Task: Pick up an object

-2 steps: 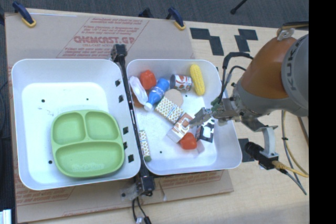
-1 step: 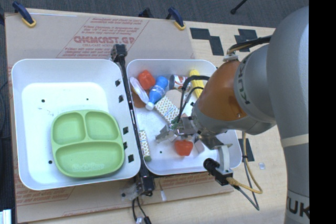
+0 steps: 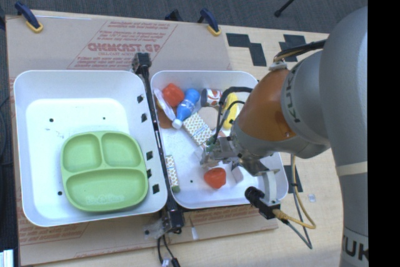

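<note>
Dark grey carpet surrounds the worktop [image 3: 206, 47], which bears two white bins side by side. With the right bin [image 3: 272, 187] as landmark: the left bin [image 3: 37, 103] sits just beside it and holds a green divided plate [image 3: 103, 171]. Inside the right bin, a red ball [image 3: 215, 177] lies near its front wall, with the pincer [image 3: 220, 156] directly above it, at the end of the grey arm with its orange band [image 3: 265, 112]. Whether the pincer is clenched or released cannot be told. Toward the bin's far wall lie a blue-and-white bottle [image 3: 186, 105], a reddish object [image 3: 173, 95] and a patterned box [image 3: 198, 127].
</note>
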### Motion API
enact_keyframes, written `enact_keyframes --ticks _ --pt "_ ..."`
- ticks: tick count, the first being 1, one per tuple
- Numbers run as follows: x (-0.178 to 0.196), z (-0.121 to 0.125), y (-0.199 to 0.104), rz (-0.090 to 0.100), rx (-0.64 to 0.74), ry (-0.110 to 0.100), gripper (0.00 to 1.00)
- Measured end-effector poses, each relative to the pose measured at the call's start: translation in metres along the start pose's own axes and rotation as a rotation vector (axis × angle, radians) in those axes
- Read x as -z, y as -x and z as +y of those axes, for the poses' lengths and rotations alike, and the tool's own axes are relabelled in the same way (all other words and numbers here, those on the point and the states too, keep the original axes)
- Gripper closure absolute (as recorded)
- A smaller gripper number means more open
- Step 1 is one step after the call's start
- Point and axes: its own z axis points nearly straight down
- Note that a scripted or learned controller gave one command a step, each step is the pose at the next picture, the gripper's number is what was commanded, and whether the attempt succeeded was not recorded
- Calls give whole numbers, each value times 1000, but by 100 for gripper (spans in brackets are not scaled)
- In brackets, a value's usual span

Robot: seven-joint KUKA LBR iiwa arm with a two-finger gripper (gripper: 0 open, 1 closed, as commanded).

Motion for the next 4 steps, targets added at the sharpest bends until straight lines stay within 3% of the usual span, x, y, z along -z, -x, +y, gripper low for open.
enact_keyframes --ticks 1,2,3,4 --pt "191 17 -64 -2 -4 9 100" --pt "89 91 -67 -1 -4 0 100" --pt "90 92 -67 -1 -4 3 0" --pt "-6 130 2 -4 -6 10 0"
